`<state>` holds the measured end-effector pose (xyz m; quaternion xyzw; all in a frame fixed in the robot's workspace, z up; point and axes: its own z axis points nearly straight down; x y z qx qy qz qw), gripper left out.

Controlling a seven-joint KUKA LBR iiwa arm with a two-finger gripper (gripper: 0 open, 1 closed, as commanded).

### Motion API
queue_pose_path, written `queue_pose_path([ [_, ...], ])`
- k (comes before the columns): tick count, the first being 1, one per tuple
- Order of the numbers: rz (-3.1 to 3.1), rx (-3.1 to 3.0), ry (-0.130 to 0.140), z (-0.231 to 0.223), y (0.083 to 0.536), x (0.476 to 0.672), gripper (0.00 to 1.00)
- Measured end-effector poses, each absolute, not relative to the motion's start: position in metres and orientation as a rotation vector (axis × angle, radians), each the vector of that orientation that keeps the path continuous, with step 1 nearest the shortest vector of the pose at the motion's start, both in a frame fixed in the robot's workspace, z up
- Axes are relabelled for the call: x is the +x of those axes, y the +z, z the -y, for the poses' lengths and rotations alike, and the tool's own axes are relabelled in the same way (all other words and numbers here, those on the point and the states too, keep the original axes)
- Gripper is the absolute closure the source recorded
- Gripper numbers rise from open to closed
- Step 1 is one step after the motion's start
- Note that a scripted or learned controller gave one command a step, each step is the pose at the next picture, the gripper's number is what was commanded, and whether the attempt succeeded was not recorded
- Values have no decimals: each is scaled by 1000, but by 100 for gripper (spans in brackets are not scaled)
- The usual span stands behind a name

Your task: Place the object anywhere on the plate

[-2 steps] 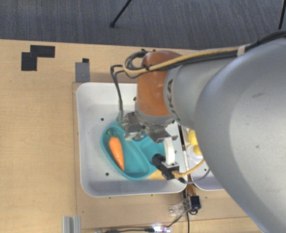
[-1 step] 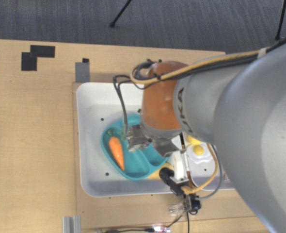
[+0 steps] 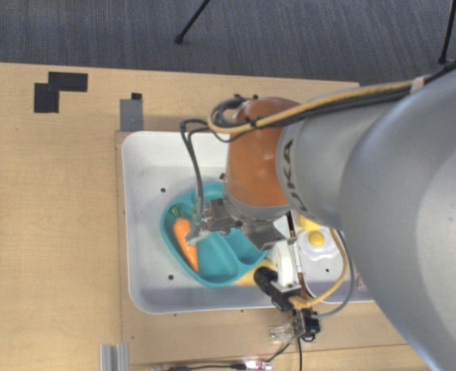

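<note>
Arm low over the shallow white plastic bin (image 3: 147, 207), gripper (image 3: 206, 224) at the teal divided plate (image 3: 220, 265).
Small orange carrot-shaped object (image 3: 185, 242) lies on the plate's left compartment, just beside and below the gripper. Can't tell how the gripper stands or whether it has hold of anything. A yellow object (image 3: 315, 238) sits right of the plate, partly hidden by the arm.

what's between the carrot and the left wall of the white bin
In the camera view, the teal plate's rim, then bare white bin floor, lie between the carrot and that wall.
</note>
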<state>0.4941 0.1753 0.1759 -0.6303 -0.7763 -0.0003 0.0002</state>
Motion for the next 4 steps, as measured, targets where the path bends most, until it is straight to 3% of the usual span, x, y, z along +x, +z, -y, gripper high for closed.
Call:
queue_pose_path([
  [1,2443,-1976,-5,-176,186,495,100],
  [2,2540,-1854,-7,-229,397,540,100],
  [3,2422,-1999,3,-207,229,530,100],
  [4,2423,-2000,-1,-207,230,531,0],
])
